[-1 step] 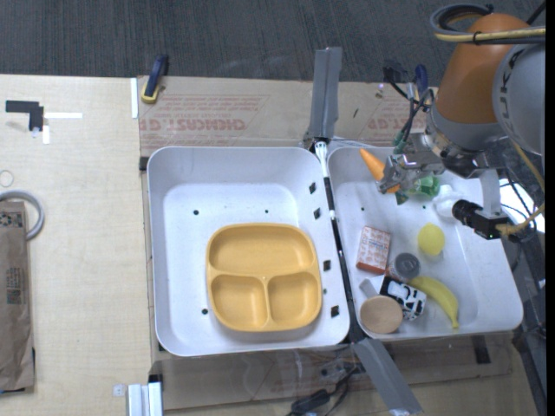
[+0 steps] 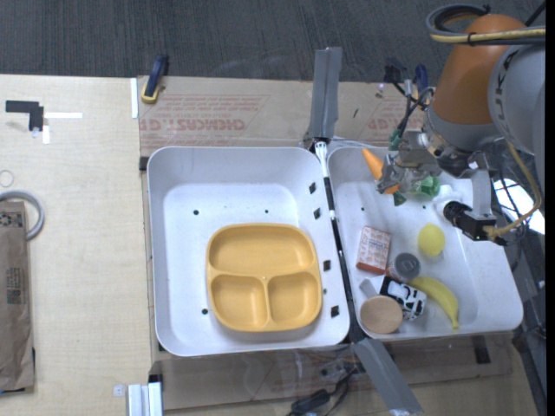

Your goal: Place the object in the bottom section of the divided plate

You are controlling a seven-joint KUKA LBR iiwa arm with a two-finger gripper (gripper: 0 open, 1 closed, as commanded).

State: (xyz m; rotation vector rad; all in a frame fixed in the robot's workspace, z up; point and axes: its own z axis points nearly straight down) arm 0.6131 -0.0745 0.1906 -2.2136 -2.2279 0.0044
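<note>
A yellow divided plate (image 2: 263, 276) lies in the left bin (image 2: 173, 232), with one wide section at the far side and two smaller sections at the near side. Nothing lies in any of its sections. My gripper (image 2: 401, 177) hangs low over the far end of the right bin (image 2: 494, 310), right beside an orange carrot (image 2: 373, 160) and a green object (image 2: 422, 185). The wrist partly covers both of them. I cannot see whether either one is between the jaws.
The right bin also holds a small red-and-white box (image 2: 374, 249), a lemon (image 2: 431, 240), a banana (image 2: 440, 296), a grey can (image 2: 407, 265), a black-and-white object (image 2: 405, 297) and a wooden bowl (image 2: 381, 315). A grey divider (image 2: 326, 102) runs between the bins.
</note>
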